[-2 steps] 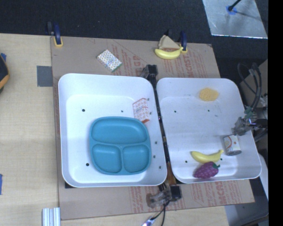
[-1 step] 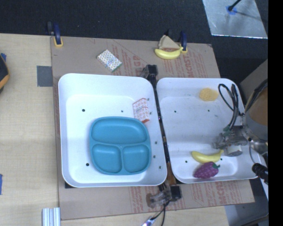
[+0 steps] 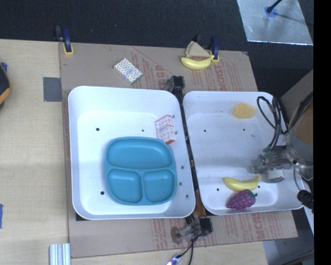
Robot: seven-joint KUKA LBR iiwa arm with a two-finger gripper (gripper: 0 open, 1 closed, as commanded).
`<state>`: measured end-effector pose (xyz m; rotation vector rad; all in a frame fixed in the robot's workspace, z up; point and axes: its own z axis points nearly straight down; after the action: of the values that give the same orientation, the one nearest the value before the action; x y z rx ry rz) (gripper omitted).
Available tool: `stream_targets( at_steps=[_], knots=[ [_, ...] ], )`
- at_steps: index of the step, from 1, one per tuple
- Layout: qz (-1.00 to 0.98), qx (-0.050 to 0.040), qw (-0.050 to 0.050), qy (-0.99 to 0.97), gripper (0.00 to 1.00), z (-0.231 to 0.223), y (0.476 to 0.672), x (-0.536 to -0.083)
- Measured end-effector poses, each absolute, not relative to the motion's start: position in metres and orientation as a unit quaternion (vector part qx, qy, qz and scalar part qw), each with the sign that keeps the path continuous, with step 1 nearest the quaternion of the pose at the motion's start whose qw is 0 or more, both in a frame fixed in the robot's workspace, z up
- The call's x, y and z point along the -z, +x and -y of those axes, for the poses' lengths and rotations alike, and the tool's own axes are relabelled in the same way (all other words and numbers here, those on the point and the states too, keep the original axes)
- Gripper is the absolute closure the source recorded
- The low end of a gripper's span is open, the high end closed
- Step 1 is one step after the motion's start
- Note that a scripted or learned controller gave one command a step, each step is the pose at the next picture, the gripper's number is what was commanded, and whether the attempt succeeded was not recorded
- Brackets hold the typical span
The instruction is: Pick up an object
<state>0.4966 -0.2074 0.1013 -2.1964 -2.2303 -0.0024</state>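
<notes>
While the arm reaches in from the right: the gripper sits low over the right bin, close to its right wall.
Fingers: too small and blurred to tell whether they are spread or closed; nothing can be seen between them.
Banana in the bin: just left of the fingers and a little toward the near edge, lying on the bin floor, its right tip close to them; contact cannot be judged.
Purple grapes: nearer the camera than the fingers and slightly left, just beside the banana, against the bin's near wall.
Round yellow piece: well beyond the fingers, by the far wall of the same bin.
Black cable: loops from the far side down toward the gripper.
Left bin: well to the left of the fingers, holding a blue divided plate and a small red-and-white packet at the plate's far right corner.
Second banana: outside the bins, far beyond the fingers on the cardboard.
</notes>
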Motion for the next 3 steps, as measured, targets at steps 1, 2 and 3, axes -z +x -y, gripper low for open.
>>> stream_targets(
  at_steps=[1,2,3],
  knots=[
    [0.708,-0.0005,0.0,-0.706,1.0,0.212,0.509,-0.178],
    [0.709,-0.0007,0.001,-0.706,0.0,0.212,0.509,-0.178],
    [0.709,-0.0011,0.001,-0.705,0.0,0.211,0.598,-0.091]
  ],
)
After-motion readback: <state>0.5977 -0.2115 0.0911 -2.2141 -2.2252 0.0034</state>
